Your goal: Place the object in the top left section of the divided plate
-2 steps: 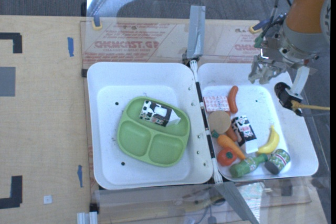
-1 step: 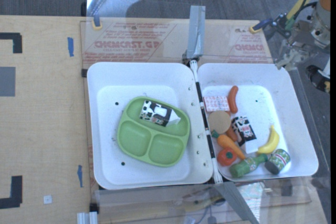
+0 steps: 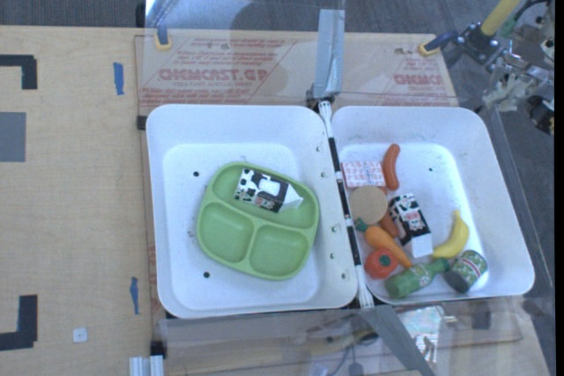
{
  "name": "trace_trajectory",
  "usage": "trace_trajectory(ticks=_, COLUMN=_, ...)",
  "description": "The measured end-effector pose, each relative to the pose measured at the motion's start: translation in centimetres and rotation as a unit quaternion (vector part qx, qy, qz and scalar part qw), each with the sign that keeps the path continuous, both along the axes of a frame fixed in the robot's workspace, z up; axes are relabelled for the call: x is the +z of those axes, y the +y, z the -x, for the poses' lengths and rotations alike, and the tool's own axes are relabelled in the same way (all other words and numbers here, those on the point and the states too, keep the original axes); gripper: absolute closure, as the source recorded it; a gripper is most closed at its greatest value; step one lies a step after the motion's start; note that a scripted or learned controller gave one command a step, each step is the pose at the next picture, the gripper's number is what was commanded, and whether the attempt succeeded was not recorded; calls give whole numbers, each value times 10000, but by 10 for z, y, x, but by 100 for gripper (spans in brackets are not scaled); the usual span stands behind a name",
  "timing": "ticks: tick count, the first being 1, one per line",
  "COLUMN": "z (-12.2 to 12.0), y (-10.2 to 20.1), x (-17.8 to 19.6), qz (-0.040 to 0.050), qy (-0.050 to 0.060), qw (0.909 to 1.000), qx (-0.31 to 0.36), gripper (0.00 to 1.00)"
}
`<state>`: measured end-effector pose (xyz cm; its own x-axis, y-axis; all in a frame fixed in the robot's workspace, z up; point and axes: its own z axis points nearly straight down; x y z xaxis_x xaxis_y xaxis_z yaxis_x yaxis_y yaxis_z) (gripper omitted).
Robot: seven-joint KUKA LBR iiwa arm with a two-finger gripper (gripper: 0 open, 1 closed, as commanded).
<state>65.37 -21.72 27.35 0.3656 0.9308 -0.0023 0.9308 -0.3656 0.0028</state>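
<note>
A light green divided plate point(image 3: 222, 235) lies in the left white bin point(image 3: 173, 156). It has one wide section along its upper side and two smaller ones below. A black-and-white cow-print carton point(image 3: 262, 189) rests on its side in the wide upper section, with its right end near the plate's rim. Both lower sections hold nothing.
The right bin point(image 3: 480, 141) holds a red sausage point(image 3: 391, 165), a pink-and-white packet point(image 3: 361, 173), a tan disc point(image 3: 368, 205), a second cow-print carton point(image 3: 410, 218), a carrot point(image 3: 388, 244), a tomato point(image 3: 381, 264), a banana point(image 3: 454, 235), a green bottle point(image 3: 416, 277) and a can point(image 3: 465, 269).
</note>
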Motion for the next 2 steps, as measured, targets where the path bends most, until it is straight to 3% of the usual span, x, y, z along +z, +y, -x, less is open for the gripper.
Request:
trace_trajectory(ticks=1, z=-14, y=11, x=110, qz=-2, qy=-4, qw=9998, qx=210, gripper=100)
trace_trajectory(ticks=2, z=-14, y=6, x=163, qz=10, qy=-18, qw=9918, qx=1277, gripper=100)
